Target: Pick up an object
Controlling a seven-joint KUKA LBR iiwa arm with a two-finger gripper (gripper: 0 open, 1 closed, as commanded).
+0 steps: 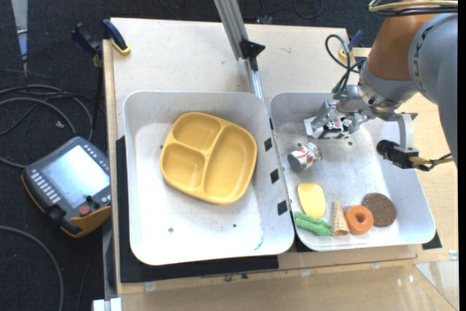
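The bench (pixel 182 47) holds two white bins. The gripper (pixel 331 124) hangs over the right bin (pixel 397 193), near a small can (pixel 304 156); I cannot tell its state.

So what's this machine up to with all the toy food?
A grey robot arm reaches in from the right, and its gripper is low over the back of the right bin. It has nothing visibly in its grasp. Just in front of it lies a small can on its side. Along the bin's front sit a yellow piece, a green bean pod, a cone, an orange ring and a brown cookie. The left bin holds a yellow divided plate.
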